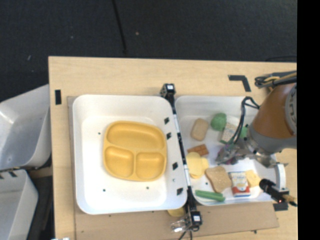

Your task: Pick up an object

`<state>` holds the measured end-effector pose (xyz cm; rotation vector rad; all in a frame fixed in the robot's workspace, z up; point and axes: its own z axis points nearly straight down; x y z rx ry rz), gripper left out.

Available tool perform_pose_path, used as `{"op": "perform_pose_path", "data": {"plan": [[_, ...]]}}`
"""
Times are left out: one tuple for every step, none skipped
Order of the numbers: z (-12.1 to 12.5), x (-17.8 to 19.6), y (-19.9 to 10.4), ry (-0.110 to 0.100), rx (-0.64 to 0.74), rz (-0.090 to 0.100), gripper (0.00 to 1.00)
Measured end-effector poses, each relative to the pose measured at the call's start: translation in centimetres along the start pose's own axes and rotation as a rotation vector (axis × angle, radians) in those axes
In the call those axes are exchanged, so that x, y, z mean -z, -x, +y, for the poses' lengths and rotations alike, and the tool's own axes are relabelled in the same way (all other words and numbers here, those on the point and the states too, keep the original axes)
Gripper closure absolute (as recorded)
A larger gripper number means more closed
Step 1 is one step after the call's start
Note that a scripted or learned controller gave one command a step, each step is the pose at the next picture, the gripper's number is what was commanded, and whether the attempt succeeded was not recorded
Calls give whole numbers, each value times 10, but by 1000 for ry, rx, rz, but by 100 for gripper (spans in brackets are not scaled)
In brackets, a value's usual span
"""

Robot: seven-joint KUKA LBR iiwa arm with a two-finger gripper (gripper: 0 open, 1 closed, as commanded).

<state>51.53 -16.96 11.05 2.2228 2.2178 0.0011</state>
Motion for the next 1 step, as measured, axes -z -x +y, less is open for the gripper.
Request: {"op": "perform_pose_path", "data": {"plan": [[11, 96, -98, 8, 13, 2, 100]]}}
